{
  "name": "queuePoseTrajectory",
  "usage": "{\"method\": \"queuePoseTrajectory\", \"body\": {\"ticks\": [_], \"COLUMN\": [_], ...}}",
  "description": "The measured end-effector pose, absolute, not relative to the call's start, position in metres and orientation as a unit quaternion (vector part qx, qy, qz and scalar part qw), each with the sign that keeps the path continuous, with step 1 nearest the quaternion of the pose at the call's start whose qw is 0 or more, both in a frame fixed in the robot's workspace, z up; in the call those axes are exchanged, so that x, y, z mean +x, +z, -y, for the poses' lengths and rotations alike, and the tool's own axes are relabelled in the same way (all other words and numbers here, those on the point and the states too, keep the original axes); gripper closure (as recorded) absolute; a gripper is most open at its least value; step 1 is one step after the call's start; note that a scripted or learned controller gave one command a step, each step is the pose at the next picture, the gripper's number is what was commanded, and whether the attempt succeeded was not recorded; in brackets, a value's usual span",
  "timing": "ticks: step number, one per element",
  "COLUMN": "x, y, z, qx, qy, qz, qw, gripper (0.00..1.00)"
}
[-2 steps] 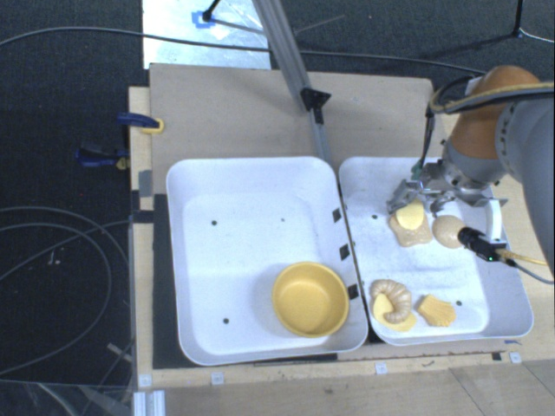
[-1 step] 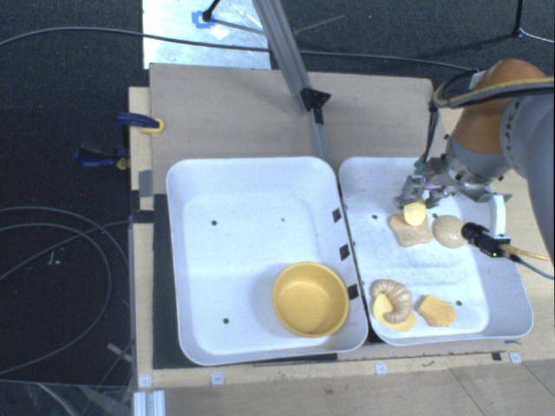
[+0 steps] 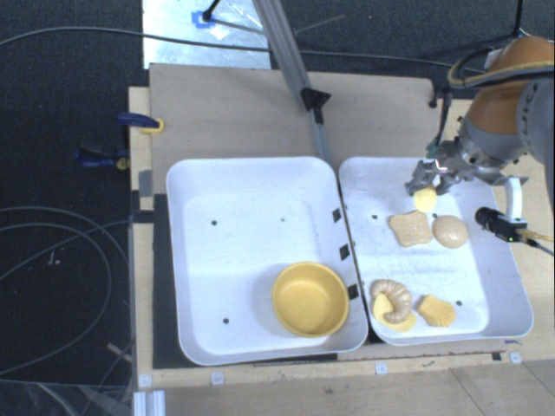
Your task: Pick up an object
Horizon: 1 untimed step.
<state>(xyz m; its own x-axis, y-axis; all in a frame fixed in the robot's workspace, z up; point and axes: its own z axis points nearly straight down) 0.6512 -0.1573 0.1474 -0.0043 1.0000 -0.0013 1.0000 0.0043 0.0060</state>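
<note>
Grey arm with a rounded orange band (glossy) above the wrist; dark cable looped over it, small metal gripper, black-tipped white part on the side.

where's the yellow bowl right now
The yellow bowl sits in the left bin, near its front right corner, close to the divide with the right bin and just left of the curled pastry-like piece.

Clearly a robotics lab: plywood bench clamped at its edge, loose cables across dark carpet, two white bins, camera pole overhead.
</note>
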Motion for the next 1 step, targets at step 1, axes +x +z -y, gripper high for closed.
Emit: {"method": "queuePoseTrajectory", "body": {"ticks": [1], "x": [0.6575], "y": [0.2121], "z": [0.1603], "qx": [0.705], "qy": [0.0025], "qz": [-0.709], "qw": [0.004], "gripper": [1.0]}}
